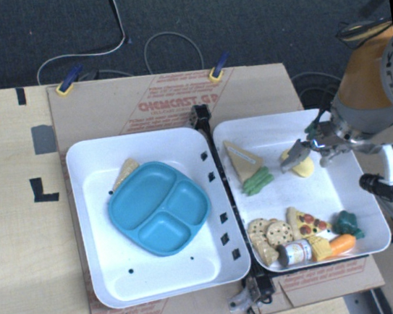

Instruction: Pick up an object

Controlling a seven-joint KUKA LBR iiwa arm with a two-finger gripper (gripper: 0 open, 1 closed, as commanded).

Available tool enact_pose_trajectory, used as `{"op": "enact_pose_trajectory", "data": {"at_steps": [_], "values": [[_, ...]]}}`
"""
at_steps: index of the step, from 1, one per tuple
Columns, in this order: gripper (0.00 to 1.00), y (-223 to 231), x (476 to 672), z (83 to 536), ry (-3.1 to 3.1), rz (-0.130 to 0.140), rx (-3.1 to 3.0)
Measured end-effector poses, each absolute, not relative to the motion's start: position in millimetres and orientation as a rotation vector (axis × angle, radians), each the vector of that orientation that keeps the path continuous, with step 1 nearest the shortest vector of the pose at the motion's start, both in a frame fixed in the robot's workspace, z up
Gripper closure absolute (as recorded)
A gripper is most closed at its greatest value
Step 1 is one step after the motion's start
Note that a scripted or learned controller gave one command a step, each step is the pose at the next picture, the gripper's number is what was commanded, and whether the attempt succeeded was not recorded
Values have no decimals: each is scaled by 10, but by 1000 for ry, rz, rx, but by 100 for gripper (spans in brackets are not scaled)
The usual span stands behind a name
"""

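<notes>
On the worktop [15,216], the claw [300,155] is spread open beside the lemon [303,167]; it may be nudged aside.

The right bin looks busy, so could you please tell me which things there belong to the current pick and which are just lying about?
In play:
- pincer
- yellow piece just below it

Lying about:
- green piece
- crackers
- small bottle
- carrot
- blue tray, left bin
</notes>
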State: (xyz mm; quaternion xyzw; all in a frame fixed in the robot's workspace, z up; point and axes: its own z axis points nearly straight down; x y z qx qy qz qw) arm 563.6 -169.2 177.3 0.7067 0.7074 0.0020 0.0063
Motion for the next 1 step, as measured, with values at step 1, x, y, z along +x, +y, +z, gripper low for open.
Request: {"op": "enact_pose_trajectory", "data": {"at_steps": [1], "values": [[0, -997, 5671, 1413, 2230, -2, 2218]]}}
